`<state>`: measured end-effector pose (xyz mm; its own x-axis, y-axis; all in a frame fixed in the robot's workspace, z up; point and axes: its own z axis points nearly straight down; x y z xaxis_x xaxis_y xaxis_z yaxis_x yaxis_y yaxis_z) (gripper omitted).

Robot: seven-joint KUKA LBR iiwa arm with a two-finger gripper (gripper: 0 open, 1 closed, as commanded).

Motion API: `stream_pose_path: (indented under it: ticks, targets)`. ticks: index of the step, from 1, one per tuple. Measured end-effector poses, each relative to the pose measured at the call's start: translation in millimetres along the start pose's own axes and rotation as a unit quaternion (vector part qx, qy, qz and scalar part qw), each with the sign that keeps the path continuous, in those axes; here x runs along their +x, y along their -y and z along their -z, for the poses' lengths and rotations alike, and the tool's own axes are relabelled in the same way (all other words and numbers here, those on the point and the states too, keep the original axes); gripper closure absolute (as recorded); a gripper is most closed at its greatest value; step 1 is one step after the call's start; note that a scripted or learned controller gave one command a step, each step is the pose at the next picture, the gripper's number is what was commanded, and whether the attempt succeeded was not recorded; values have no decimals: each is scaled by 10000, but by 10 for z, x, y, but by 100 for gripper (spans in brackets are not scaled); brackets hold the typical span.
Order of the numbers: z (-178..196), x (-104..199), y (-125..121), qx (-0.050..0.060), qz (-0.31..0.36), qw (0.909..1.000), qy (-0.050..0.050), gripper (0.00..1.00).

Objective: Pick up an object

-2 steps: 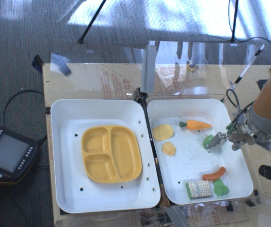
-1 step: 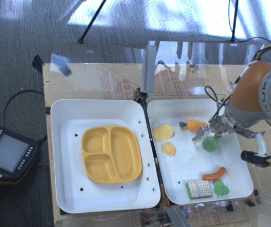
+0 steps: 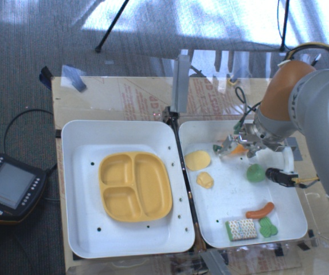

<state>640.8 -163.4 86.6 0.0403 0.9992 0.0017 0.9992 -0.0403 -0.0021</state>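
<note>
Red mirrored lettering (image 3: 147,103) showing on bench board (image 3: 118,99) behind bins; characters too blurred for reading.

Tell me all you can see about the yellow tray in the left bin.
The yellow tray is a rounded rectangle, smooth and matte like plastic, with a raised rim. Ridges split it into three compartments: two smaller ones on its left side, one long one on its right. Nothing lies in them. It rests flat on the floor of the left bin, near the middle, turned slightly askew to the bin's walls and touching none of them.
</note>
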Motion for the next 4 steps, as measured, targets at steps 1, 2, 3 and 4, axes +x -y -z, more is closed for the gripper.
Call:
stream_pose_path:
  ticks: [1,2,3,4]
  targets:
    - [344,198,-35,-19,-235,9997,3,0]
    - [1008,1061,270,-3,-1429,9897,-1,0]
    - [1380,467,-12,-7,-786,9969,12,0]
    - [291,82,16,75,-592,9982,4,0]
